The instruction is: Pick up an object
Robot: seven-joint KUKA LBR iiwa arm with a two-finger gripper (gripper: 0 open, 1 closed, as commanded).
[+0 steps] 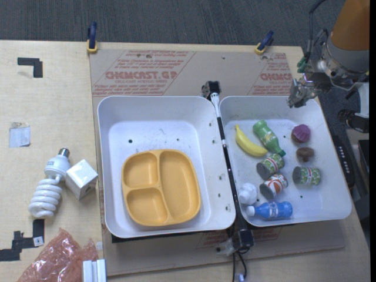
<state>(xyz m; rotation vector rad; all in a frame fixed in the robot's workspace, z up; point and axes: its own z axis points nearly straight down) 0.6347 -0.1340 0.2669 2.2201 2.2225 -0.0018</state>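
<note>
The right bin [329, 207] holds a yellow banana [249, 143], a green bottle [267, 137], a purple round item [301, 133], a small brown item [304, 154], three small cans [269, 165] [274, 185] [306, 175], a blue bottle [272, 210] and a white object [247, 194]. My gripper [298, 94] hangs over the bin's far right corner, above and apart from the purple item. I see nothing between its fingers, and their spacing is too small and dark to read.
The left bin [111, 122] holds a yellow divided plate [160, 187]. Left of the bins on the bench lie a white spiral bulb [48, 188], a white cube [81, 178] and a red mesh bag [59, 257]. Blue clamps [92, 37] [265, 42] grip the board's far edge.
</note>
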